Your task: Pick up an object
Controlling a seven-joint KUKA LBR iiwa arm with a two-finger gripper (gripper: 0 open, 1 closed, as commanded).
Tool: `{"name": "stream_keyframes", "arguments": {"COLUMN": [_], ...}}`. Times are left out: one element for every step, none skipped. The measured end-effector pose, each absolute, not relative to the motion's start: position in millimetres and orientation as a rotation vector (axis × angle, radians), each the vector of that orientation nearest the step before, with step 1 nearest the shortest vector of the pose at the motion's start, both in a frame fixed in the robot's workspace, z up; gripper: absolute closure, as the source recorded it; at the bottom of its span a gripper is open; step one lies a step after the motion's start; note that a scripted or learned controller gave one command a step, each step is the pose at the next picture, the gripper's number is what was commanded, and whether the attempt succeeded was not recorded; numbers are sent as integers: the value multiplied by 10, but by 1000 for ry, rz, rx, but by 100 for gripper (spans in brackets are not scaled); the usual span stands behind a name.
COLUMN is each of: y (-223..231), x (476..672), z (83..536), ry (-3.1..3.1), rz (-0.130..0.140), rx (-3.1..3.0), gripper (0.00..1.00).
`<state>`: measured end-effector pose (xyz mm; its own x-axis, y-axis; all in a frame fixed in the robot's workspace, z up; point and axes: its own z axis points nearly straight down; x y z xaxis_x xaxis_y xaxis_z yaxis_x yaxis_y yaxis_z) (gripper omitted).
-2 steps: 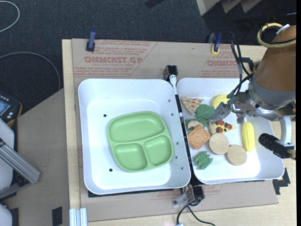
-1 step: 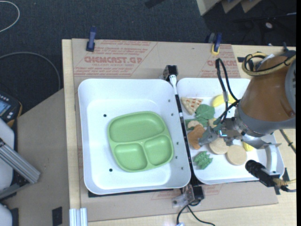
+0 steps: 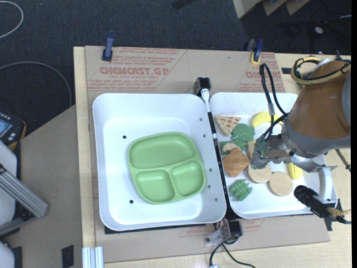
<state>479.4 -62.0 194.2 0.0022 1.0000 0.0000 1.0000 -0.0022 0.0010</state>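
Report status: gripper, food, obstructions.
Gripper low in right bin, over the food pile. Nothing seen held. Brown piece, round slices and green pieces crowd around it. Green tray sits in left bin.

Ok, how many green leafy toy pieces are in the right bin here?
2. One leafy green piece sits near the pizza slice at the bin's upper left; another lies near the front left of the right bin. The arm covers part of the bin, so more may be hidden.

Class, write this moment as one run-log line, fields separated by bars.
phase: reaching | gripper: low in right bin, among toy foods | nearest: round cracker | green tray: left bin
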Motion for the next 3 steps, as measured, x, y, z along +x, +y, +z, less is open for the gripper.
{"name": "stream_keyframes", "arguments": {"y": [1227,1900,1880], "x": [4796,4798,4793], "z": [1999,3606,3646], "ry": [2225,2226,2224], "rz": [3,15,0], "rx": [2218,2211,2218], "gripper": [100,100,100]}}
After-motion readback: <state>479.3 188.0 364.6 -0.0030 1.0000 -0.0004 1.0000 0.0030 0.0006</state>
